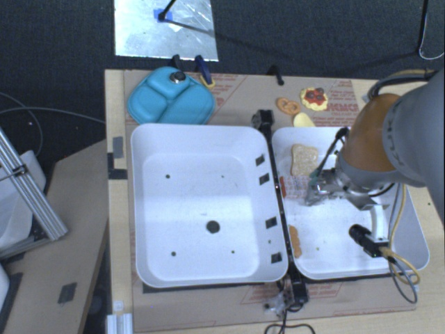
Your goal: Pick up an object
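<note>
Bulky grey robot arm with an orange wrist band, black cable and metallic gripper.

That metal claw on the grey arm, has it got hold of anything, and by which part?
It cannot be told. The gripper is low in the right white bin, just below the tan bread-like slice, but nothing visibly sits between its tips.

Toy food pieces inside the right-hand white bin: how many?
2 visible: a tan bread slice near the bin's far edge, and a small orange-brown piece by its left wall. The grey arm may hide others.
</note>
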You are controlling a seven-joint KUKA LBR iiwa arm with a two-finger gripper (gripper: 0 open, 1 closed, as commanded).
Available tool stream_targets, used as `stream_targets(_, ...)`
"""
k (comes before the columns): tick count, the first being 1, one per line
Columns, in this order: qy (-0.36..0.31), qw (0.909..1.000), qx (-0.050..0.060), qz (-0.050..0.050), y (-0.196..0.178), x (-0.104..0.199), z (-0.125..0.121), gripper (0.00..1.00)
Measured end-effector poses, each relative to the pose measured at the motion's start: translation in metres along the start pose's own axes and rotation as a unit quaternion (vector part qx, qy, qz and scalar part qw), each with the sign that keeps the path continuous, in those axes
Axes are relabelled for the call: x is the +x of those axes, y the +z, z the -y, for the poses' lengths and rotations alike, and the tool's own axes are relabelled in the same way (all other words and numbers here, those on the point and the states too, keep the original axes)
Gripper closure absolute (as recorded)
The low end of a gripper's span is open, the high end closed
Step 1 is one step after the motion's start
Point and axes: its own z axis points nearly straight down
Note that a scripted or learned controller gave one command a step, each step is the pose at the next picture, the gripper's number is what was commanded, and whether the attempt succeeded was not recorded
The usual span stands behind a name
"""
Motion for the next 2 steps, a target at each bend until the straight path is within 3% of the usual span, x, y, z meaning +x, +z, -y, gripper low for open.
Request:
stream_targets(1,-0.002,1.0,0.002,-0.003,-0.103,0.111,0.05,1.0)
stream_targets(2,0.001,1.0,0.001,-0.002,-0.173,0.129,0.068,1.0)
